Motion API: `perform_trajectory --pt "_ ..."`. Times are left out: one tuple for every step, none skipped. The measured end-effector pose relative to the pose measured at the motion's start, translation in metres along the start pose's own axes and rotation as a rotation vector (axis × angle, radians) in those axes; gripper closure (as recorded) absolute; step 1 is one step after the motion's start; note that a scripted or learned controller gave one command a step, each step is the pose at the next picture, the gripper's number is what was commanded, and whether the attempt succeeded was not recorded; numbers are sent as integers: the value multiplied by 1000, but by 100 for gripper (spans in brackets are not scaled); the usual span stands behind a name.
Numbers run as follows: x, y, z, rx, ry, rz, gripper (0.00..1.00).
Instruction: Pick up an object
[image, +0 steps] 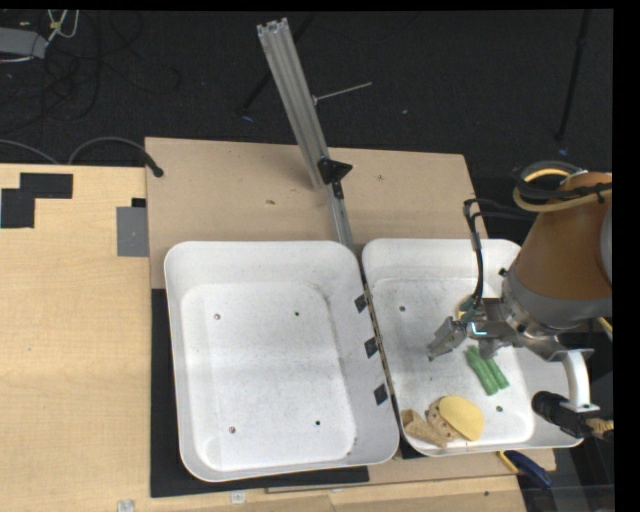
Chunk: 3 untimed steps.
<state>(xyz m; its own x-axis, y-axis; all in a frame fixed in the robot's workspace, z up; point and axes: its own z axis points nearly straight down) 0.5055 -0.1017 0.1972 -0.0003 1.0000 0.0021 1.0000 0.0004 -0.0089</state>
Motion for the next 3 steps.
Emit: perform_trajectory --pt "-1 1 -2 -6 -1 4 0" --pt "6 -3 59 1 1 0 0" --pt "6 -3 106 -8 -1 1 0"
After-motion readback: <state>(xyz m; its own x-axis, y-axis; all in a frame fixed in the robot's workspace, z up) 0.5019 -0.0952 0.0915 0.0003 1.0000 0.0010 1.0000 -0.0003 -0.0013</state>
